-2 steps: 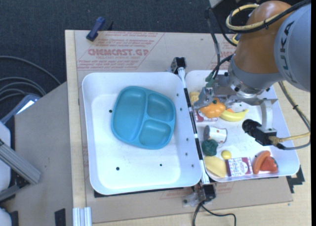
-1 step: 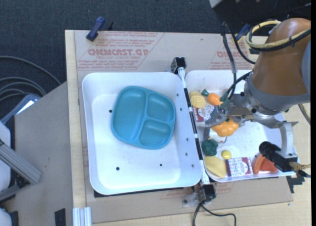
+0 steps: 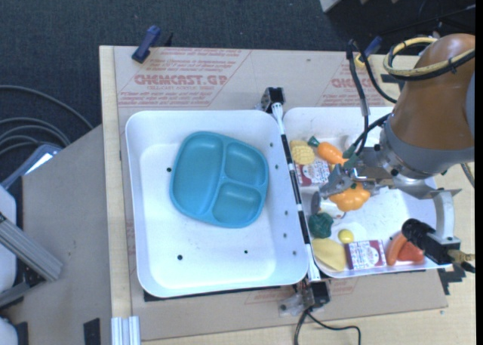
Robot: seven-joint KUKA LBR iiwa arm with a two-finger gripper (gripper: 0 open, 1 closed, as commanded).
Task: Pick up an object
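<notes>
Where the right bin (image 3: pixel 332 118) crowds with toy food, an orange piece (image 3: pixel 352 199) sits near its middle, just under the gripper (image 3: pixel 337 183); I cannot tell whether it is held. A corn cob (image 3: pixel 302 153) and carrot (image 3: pixel 329 151) lie above, green (image 3: pixel 320 223) and yellow (image 3: pixel 327 252) pieces below. The left bin (image 3: pixel 151 260) holds a blue divided plate (image 3: pixel 219 179).

A wooden bench (image 3: pixel 113 185) is covered at its far side by a brown cardboard sheet with red print (image 3: pixel 189 75). Two shallow white plastic bins stand directly on the bench, side by side and touching. The left bin (image 3: pixel 151 245) is the larger one in the view. The right bin (image 3: pixel 332 118) sits at the right part. A small blue clamp (image 3: pixel 146 43) is at the far left corner of the bench.
</notes>
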